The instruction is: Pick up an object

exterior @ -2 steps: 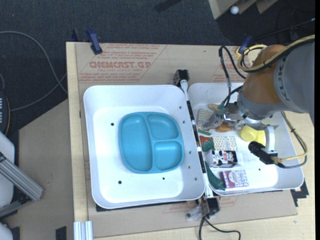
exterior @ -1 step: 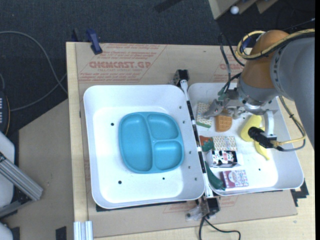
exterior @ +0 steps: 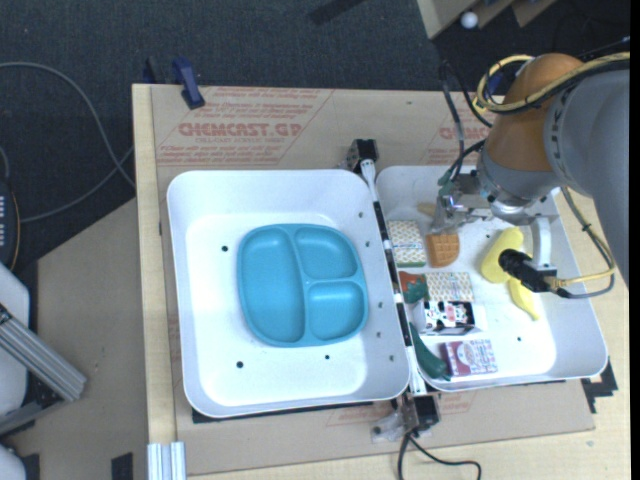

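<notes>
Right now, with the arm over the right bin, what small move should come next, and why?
Probably lower the gripper toward the small brown item that lies just beside it in the right bin. That item is the nearest thing, and nothing shows it gripped yet; the yellow banana lies farther off.

The arm [exterior: 600, 118] is seen reaching in from the upper right of the camera view, grey, w/ the orange band [exterior: 530, 118] set just above the wrist [exterior: 512, 183]. The last links are bent down and toward the view's left, so the wrist is angled downward at a slant. The gripper [exterior: 452, 206] is carried at the low end, just left of the wrist and slightly below it. Its state can't be made out; that part is too small and cluttered.
</notes>
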`<move>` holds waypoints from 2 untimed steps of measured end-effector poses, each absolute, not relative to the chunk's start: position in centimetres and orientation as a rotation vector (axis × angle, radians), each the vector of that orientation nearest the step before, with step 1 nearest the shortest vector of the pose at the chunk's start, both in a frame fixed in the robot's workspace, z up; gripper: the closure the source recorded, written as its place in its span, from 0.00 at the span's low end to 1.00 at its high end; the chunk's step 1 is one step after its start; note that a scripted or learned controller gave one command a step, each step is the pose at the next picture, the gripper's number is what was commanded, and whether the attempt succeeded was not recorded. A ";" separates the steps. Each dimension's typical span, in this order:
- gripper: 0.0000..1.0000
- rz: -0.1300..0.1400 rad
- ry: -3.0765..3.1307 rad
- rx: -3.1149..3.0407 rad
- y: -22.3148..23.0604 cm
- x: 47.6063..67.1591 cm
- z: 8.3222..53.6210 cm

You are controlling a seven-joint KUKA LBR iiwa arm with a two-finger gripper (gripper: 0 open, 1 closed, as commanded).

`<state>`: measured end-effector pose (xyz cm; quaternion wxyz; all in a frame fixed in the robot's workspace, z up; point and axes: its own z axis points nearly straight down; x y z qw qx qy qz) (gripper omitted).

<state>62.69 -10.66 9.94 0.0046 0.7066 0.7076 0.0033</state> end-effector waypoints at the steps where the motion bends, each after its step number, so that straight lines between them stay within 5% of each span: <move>1: 0.00 0.009 2.216 2.215 -10.7 62.7 9.9; 2: 0.00 0.012 2.211 2.214 -9.6 60.3 9.0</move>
